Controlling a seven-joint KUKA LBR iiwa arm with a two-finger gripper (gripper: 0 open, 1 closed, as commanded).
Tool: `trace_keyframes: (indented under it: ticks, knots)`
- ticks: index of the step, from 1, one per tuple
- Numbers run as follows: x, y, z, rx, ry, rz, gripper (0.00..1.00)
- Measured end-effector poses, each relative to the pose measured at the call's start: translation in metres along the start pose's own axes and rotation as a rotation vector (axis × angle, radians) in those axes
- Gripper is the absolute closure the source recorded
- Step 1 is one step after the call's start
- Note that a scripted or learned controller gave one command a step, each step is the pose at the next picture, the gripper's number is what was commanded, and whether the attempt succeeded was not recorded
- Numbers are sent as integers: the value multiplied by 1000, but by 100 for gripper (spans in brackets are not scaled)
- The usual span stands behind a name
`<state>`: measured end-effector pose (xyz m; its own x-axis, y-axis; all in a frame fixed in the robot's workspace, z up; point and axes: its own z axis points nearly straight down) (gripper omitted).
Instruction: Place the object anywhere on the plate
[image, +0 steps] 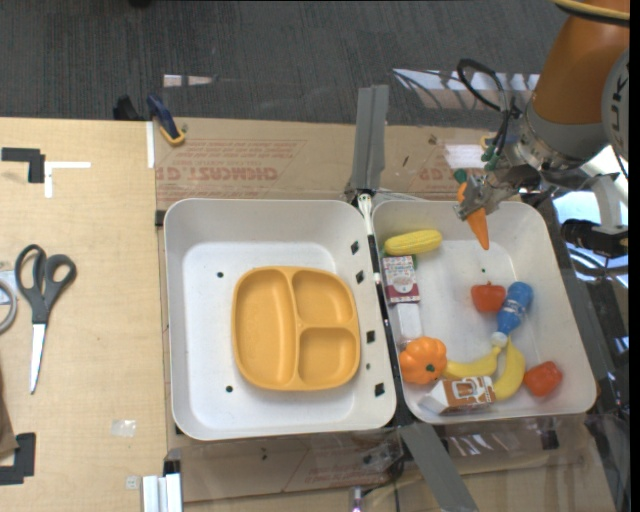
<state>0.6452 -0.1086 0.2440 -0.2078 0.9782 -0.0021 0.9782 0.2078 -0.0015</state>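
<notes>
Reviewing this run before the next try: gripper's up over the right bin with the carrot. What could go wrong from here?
1. The carrot hangs point-down from the gripper, seemingly pinched near its top; it could slip in transit.
2. The plate sits in the left bin, so the carry crosses the divider; a low pass might clip it.

Open room above bare plate (296, 328).

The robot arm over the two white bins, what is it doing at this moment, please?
The gripper hangs above the far edge of the right bin with an orange carrot between its fingers, lifted and pointing down. The yellow divided plate lies in the left bin with nothing on it yet. Still in the right bin are a corn cob, a banana, a small pumpkin and a blue bottle.
</notes>
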Motion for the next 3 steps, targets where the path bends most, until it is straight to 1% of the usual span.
trace_keyframes:
  ticks: [1,2,3]
  knots:
    - [64,-46,30,2,2,39,100]
    - [198,-101,53,3,2,-54,100]
    - [197,-101,53,2,2,-53,0]
